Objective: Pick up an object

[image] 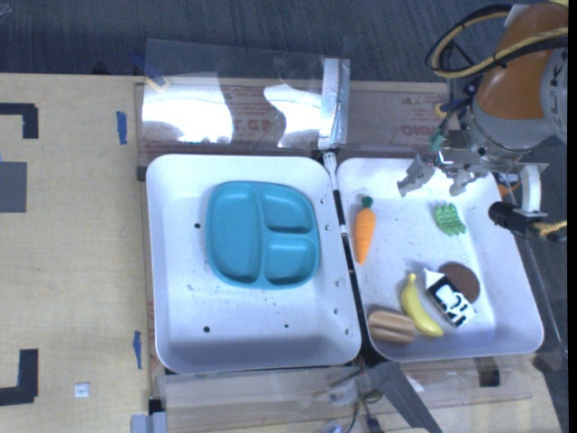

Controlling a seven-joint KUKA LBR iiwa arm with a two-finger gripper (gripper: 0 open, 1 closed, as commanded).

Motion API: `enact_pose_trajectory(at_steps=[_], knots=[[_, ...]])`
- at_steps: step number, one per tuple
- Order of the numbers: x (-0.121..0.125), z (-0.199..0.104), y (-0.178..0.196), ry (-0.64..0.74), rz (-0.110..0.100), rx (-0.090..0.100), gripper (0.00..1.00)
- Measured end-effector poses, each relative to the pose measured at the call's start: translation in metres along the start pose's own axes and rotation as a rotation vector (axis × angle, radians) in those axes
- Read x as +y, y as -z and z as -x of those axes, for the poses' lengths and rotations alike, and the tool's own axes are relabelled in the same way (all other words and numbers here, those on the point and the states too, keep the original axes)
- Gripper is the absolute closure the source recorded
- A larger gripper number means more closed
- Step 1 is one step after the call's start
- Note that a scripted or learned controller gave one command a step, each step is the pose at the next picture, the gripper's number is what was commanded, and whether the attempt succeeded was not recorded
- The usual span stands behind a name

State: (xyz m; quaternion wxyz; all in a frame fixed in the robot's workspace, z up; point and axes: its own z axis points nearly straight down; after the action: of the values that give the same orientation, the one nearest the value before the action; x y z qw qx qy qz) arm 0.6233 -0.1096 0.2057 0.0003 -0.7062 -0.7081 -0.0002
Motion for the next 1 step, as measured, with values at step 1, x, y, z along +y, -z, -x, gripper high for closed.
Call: enact_pose_trajectory(at_steps=[1], knots=[[0.0310,-0.0105,-0.0934,0.151,-0.004,0.000,0.00]])
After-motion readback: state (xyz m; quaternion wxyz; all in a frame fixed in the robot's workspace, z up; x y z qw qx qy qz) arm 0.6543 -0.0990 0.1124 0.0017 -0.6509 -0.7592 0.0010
